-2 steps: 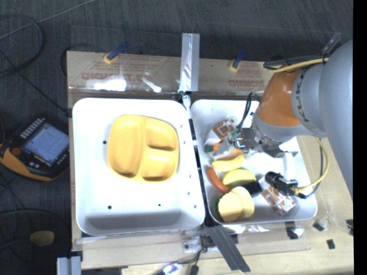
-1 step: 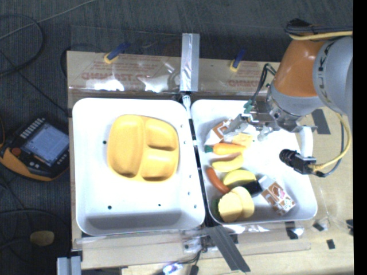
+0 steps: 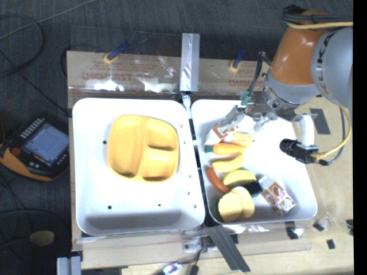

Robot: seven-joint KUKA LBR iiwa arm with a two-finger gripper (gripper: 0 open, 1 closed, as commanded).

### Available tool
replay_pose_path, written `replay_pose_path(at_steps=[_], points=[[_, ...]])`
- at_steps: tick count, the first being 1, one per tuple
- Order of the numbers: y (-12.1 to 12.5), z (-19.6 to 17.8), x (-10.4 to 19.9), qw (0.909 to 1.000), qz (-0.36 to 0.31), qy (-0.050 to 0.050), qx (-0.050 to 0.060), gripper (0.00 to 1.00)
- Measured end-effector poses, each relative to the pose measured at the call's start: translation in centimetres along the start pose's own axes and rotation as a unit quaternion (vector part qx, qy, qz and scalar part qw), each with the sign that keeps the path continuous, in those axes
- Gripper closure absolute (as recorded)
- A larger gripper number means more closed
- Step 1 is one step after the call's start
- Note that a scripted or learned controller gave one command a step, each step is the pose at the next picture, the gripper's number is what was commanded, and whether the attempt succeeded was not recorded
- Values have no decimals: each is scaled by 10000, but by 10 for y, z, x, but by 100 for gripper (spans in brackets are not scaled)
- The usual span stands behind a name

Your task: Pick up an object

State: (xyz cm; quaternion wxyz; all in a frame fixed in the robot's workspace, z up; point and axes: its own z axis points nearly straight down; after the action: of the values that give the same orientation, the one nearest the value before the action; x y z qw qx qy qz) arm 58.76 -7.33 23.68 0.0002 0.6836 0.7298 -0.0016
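the two-finger gripper (image 3: 248, 118) hangs open and empty near the far edge of the right white bin (image 3: 304, 179), just above the small plastic carrot (image 3: 225, 149); probably light, hard, slippery, best pinched mid-body.

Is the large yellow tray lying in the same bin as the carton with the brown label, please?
No, the yellow tray lies in the left bin, while the carton lies in the right bin among the toy food.
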Motion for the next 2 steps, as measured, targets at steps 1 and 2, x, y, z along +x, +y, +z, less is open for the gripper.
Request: replay_pose_path(at_steps=[1, 2], points=[[5, 54, 17, 10000, 47, 2, 9, 0], [48, 134, -29, 9996, -280, -11, -10, 0]])
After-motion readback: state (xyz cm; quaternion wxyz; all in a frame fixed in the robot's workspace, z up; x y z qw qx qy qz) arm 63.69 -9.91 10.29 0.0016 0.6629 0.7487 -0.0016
